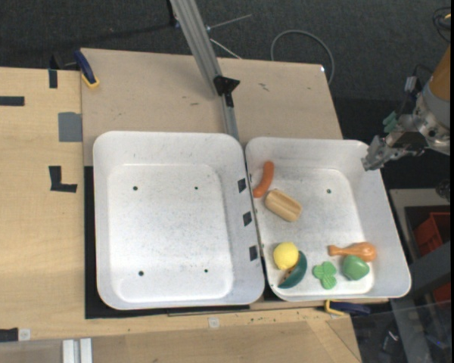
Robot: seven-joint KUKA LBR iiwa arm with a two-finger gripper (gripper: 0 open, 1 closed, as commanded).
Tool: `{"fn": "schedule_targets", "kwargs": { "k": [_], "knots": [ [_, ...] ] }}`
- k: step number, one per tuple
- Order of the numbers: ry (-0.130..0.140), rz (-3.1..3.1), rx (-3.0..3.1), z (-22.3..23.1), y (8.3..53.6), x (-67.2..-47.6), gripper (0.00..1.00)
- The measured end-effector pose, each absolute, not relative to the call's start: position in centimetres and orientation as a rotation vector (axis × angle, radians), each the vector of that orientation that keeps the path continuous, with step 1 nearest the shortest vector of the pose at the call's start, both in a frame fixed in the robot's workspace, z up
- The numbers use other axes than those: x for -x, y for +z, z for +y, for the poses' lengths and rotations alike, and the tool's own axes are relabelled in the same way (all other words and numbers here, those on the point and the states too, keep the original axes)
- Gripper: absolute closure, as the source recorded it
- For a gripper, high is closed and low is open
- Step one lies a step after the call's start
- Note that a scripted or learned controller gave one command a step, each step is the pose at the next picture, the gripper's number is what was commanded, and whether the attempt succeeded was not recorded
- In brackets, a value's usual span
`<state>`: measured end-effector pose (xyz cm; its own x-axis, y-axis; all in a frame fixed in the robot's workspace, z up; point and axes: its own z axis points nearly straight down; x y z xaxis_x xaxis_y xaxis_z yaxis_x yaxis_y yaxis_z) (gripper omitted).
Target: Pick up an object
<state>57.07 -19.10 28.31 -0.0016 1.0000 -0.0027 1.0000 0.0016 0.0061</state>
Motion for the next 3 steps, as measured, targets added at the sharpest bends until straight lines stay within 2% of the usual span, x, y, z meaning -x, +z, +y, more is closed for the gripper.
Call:
{"fn": "schedule_targets", "kwargs": {
  "k": [3],
  "knots": [
    [-0.001,2.232,-2.216,-2.3,26.9,-53.6,1.0]
  ]
}}
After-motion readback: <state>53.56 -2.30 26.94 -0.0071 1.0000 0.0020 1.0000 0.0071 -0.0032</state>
